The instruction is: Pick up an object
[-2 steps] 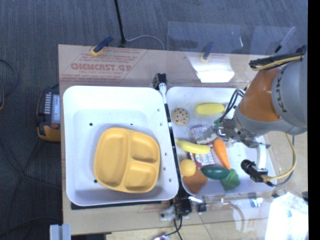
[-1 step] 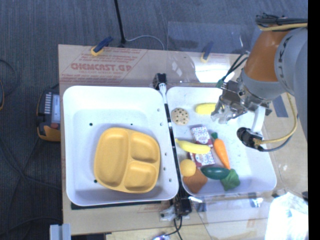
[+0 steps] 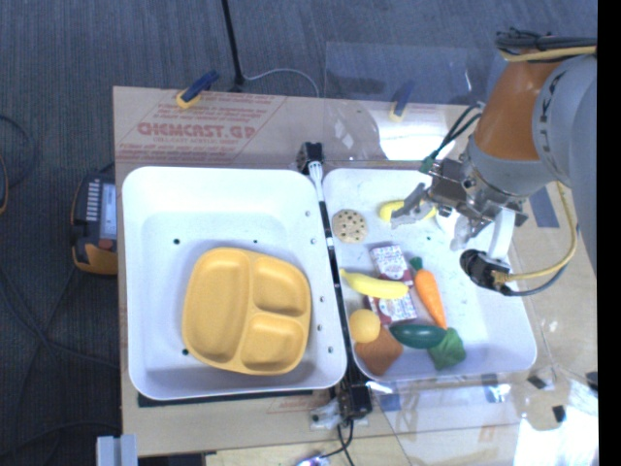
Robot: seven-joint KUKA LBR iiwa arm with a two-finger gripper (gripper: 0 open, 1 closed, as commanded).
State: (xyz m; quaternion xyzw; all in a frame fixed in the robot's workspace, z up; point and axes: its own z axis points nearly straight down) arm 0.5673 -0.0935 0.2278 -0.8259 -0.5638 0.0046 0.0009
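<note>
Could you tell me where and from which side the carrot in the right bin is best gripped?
Grip the carrot across its thick upper half, coming straight down from above. It lies flat, lengthwise up the bin, with bare floor to its right; the packet crowds its left side.

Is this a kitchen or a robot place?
Probably a robot lab, not a kitchen. A robot arm reaches over two white bins on a bench. The toy food and cables on the carpet suggest testing, not cooking.
</note>
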